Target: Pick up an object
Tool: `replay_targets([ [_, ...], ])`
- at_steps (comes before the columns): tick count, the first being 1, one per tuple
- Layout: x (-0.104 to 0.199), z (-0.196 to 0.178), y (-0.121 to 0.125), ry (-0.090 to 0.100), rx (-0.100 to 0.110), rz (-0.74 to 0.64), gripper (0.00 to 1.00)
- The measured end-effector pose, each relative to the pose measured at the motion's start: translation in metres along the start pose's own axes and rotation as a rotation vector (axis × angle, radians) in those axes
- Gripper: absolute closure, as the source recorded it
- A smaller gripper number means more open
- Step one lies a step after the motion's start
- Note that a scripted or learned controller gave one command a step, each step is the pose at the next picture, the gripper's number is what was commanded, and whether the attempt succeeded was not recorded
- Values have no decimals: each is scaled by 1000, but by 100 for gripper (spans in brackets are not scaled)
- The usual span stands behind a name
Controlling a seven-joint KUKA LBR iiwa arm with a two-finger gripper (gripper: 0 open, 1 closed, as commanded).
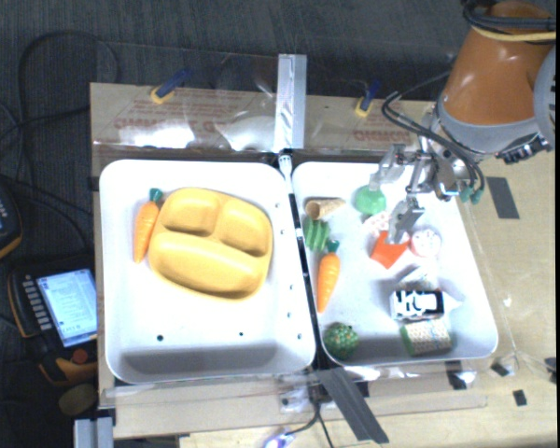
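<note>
My gripper (395,203) hangs over the back right part of the right bin (476,278), its two fingers spread open. I see nothing gripped between them. A green round toy (369,199) lies just left of the fingers. An orange-red piece (387,249) sits right below the fingertips, and a white-pink round piece (426,243) is beside it. Further forward in this bin lie a black-and-white can (418,301) and a green-beige cylinder (426,336). A toy carrot (327,280), a dark green vegetable (315,234), a tan piece (323,208) and a green ball (342,340) line the bin's left side.
The left bin (121,325) holds a yellow divided plate (210,241) and a second carrot (145,229) at the plate's left. A ridge (301,278) separates the two bins. Clamps and clear plastic sit behind the bins on the bench (527,287).
</note>
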State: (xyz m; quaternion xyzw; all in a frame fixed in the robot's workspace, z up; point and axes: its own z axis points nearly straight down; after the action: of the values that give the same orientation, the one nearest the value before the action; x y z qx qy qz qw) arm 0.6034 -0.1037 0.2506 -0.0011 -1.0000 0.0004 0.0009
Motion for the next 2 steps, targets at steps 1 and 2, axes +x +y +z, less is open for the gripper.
replay_targets([
  [1, -30, 159, -36, 0, 1, 10, 0],
  [2, 39, 162, -64, -13, 2, 76, 0],
])
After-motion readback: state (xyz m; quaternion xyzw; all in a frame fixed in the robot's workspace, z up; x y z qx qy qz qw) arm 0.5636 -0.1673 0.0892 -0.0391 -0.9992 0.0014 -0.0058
